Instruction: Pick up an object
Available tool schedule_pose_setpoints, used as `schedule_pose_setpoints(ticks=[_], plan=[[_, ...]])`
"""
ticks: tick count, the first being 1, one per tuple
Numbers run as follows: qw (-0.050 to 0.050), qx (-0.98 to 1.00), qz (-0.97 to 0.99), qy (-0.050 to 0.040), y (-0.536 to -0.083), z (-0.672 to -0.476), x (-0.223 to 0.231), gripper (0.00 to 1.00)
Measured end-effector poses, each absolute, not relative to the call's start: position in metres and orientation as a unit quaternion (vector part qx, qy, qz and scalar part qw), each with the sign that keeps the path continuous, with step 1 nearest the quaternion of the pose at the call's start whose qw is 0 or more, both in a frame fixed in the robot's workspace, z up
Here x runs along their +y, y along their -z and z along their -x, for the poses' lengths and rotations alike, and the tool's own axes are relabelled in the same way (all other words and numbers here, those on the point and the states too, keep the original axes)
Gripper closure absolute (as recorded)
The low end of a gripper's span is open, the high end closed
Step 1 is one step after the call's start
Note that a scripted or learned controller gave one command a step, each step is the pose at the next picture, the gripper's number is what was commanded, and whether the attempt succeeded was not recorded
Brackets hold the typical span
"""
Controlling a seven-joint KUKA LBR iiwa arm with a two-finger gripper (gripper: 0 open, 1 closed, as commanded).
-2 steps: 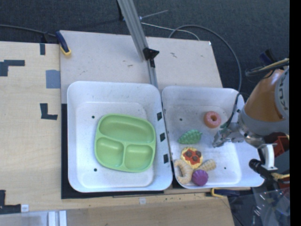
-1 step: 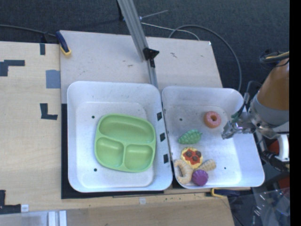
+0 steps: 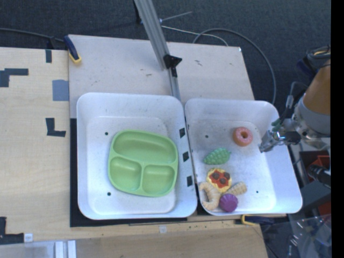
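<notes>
The right bin [image 3: 279,190] holds several toy foods. A pink donut [image 3: 243,136] lies near its back right. A green grape bunch [image 3: 217,156] sits in the middle. Toward the front are a yellow and red pizza piece [image 3: 219,178], a tan pretzel [image 3: 209,195] and a purple ball [image 3: 228,202]. My gripper [image 3: 267,144] hangs at the bin's right side, a short way right of the donut and apart from it. Nothing shows in its grasp.
A green divided plate [image 3: 143,162] lies in the left bin [image 3: 86,144]. A grey metal pole [image 3: 153,26] slants down to the wall between the bins. Cables run over the dark floor behind the bench.
</notes>
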State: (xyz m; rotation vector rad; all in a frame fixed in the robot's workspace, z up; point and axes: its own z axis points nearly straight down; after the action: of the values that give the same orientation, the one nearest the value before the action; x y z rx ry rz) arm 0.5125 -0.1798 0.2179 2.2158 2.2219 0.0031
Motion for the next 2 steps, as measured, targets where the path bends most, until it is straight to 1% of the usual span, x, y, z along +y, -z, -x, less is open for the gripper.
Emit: schedule_pose_setpoints(ticks=[1, 2], plan=[[0.000, 0.708, -0.706, -0.0003, -0.233, -0.513, -0.179, 1.00], [-0.001, 0.710, -0.704, -0.0005, -0.238, -0.514, -0.117, 1.00]])
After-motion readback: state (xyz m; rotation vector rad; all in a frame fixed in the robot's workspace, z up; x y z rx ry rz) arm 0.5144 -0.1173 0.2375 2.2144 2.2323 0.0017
